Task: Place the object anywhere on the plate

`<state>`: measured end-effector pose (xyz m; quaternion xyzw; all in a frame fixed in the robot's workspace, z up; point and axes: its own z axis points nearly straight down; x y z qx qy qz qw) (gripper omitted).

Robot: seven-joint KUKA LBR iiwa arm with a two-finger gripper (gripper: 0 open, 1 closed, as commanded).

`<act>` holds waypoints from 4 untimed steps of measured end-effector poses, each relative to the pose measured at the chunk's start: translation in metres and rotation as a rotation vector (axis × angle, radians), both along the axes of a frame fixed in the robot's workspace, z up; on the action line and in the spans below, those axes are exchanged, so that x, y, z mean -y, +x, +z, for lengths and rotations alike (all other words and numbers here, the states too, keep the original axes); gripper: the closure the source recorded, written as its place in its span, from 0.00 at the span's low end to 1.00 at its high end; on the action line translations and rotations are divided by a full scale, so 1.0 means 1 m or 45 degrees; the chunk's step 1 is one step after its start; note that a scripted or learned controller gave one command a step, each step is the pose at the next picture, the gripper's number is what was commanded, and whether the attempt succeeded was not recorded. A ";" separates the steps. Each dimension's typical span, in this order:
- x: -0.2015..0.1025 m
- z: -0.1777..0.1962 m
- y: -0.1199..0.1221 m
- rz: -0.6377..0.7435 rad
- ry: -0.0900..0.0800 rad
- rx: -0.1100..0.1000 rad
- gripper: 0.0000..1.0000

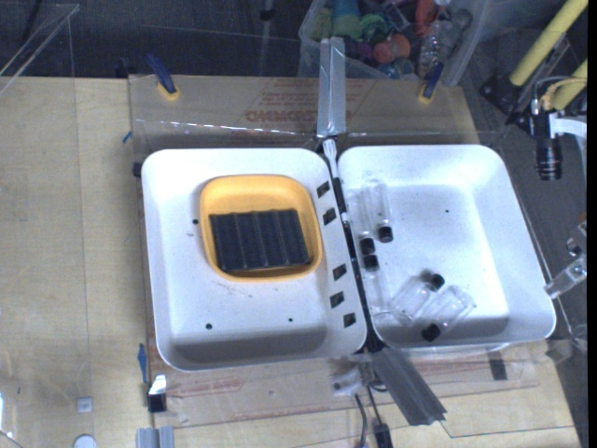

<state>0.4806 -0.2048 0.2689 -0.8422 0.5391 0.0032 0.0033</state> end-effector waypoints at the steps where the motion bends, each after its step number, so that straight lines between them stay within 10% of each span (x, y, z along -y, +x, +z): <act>1: -0.005 0.003 0.083 0.202 -0.005 0.006 1.00; 2: 0.004 -0.001 0.145 0.534 -0.007 0.010 1.00; 4: 0.015 -0.071 0.016 0.804 -0.004 0.006 1.00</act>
